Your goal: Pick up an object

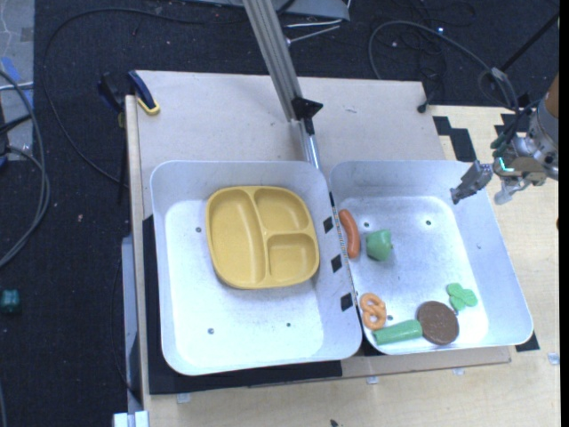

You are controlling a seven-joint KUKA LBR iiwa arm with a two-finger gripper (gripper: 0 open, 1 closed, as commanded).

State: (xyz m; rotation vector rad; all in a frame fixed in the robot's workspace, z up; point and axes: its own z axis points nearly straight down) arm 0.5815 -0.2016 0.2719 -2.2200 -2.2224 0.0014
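My gripper (487, 186) hangs open at the far right, above the back right rim of the right bin (418, 181), with nothing between its fingers. In that bin lie an orange sausage (350, 233) by the left wall, a green block (380, 245) beside it, a pretzel (372, 309), a green cylinder (397, 331), a brown round cookie (437, 322) and a small green leafy piece (461, 296) near the front. All of them lie well left of and nearer than the gripper.
The left bin (178, 327) holds a yellow divided plate (263, 236). A slanted metal pole (274, 43) rises from the bench behind the bins. Black clips sit along the wall between the bins. Cables lie on the dark floor around the bench.
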